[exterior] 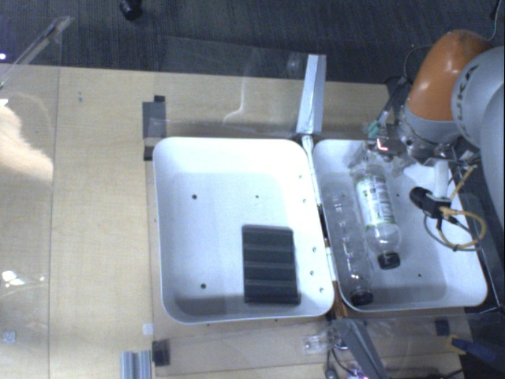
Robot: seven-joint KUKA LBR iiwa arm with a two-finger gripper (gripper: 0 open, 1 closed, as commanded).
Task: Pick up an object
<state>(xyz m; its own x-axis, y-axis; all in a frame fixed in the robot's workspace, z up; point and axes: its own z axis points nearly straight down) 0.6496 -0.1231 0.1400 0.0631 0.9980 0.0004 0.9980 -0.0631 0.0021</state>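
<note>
Wooden bench all around, and I'll take everything from the right bin. At that bin's near edge sit two dark caps, because both bottles lie flat with their caps toward the camera. The plain clear bottle runs along the bin's left wall. The labelled bottle lies just beside it toward the bin's middle, and the two look close to touching, though clear plastic makes that hard to call. Left of the right bin, the left bin holds a black ridged block, lying flat in its near half.

Moving back along the right bin, a loop of dark and yellow cable hangs over its right side. At the far end, the gripper hovers over the bin's back wall, right at the base of the labelled bottle. Whether it is released or clenched, I cannot tell; glare and clutter hide it, and nothing shows as held. Above it is the arm's orange band, beyond the bin's far right corner.

My read: the labelled bottle is the target, its base just below the gripper and its body stretching toward the camera. To do this well, I'd come down over the middle of the body, squeeze across its width, and stay clear of the neighbouring bottle. Round, smooth plastic could easily roll away.
</note>
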